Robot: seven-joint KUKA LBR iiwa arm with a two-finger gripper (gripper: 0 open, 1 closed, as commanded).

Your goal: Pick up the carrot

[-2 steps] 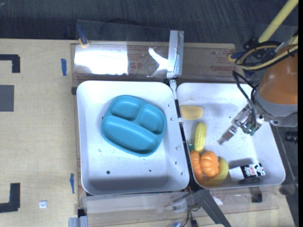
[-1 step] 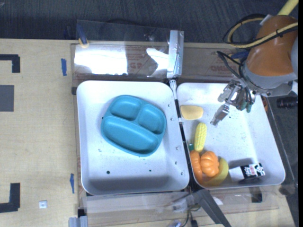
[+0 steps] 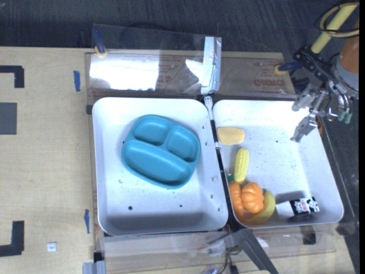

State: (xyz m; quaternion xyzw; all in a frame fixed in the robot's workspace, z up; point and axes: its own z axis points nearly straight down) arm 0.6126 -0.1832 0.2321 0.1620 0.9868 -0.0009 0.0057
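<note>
The carrot (image 3: 234, 198) is an orange piece with a small green top, lying along the left wall of the right bin (image 3: 319, 170). An orange pumpkin (image 3: 251, 197) leans against it and partly covers it. My gripper (image 3: 297, 120) hovers over the right bin's far right corner, well away from the carrot, with its fingers apart and nothing between them.
A corn cob (image 3: 242, 164) lies just beyond the carrot, and a pale yellow piece (image 3: 230, 135) sits farther back. A yellow item (image 3: 267, 209) lies under the pumpkin, next to a small black-and-white object (image 3: 303, 206). The left bin (image 3: 108, 170) holds a blue divided plate (image 3: 161, 149).
</note>
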